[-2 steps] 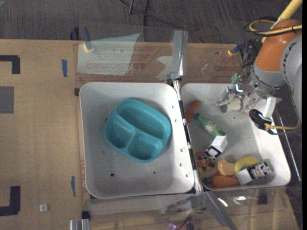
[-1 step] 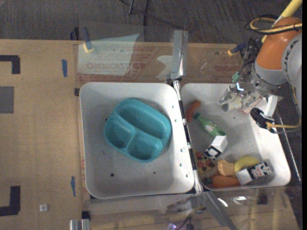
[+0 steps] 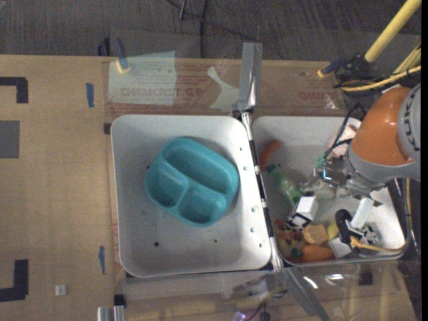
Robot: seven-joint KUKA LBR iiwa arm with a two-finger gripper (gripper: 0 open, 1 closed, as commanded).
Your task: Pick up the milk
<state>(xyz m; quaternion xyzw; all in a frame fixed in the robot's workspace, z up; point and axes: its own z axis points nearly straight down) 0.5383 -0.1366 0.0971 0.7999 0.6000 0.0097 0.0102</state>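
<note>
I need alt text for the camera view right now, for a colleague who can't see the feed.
Overhead view of two white bins: the grey-and-orange arm reaches into the right bin, its end effector above a cluster of small toy food items along the near edge. The left bin holds a teal divided plate.

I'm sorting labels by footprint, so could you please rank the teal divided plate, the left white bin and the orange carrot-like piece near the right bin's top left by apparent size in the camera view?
1. Left white bin, clearly the largest.
2. Teal divided plate, lying inside that bin.
3. Orange carrot-like piece, much the smallest.
</note>
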